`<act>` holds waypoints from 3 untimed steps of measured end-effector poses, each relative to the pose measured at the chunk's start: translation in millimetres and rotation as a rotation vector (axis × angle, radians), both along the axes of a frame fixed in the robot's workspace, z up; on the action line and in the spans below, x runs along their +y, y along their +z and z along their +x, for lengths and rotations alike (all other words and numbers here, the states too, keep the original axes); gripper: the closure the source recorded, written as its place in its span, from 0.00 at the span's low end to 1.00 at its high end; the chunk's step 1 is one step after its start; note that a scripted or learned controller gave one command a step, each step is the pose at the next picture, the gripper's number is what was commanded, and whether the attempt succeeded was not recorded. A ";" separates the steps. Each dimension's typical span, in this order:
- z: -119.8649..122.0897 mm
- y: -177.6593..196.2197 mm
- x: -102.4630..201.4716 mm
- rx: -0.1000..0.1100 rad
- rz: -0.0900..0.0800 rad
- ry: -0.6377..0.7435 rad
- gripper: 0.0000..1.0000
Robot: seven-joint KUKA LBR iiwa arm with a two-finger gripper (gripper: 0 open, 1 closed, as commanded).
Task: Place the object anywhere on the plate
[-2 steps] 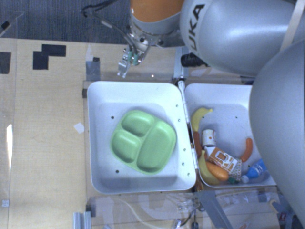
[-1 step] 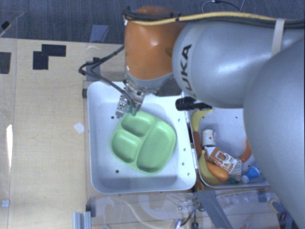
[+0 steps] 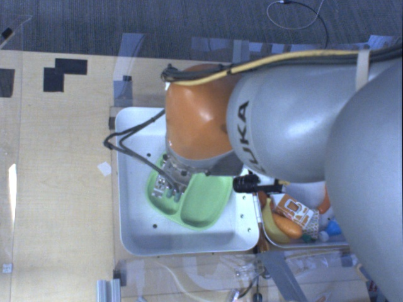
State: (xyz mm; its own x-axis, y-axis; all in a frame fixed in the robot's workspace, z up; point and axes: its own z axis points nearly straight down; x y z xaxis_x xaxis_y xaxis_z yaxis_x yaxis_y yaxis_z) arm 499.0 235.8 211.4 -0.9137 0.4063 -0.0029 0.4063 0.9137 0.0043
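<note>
Wooden bench [image 3: 56, 187], white bin [image 3: 135, 231] (green plate [image 3: 204, 203])

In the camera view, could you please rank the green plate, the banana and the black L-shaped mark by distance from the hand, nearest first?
1. The green plate, in the left bin, lies directly under the hand.
2. The banana, in the right bin.
3. The black L-shaped mark, on the bench at far upper left.

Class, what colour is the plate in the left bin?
Light green. The plate shows best in the camera view, beneath the pincer.
</note>
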 end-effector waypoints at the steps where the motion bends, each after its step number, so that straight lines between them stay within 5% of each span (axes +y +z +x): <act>1: -3.9 -115.2 -73.0 -0.028 0.012 0.068 1.00; 2: -10.6 -92.2 -48.1 -0.004 0.001 0.153 1.00; 3: -8.2 -116.6 -52.2 -0.007 0.012 -0.342 1.00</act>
State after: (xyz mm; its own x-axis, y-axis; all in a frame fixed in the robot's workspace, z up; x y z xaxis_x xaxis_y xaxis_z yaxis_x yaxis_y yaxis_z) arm 490.8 183.6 94.7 -0.7247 0.6891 -0.0019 0.6889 0.7246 0.0179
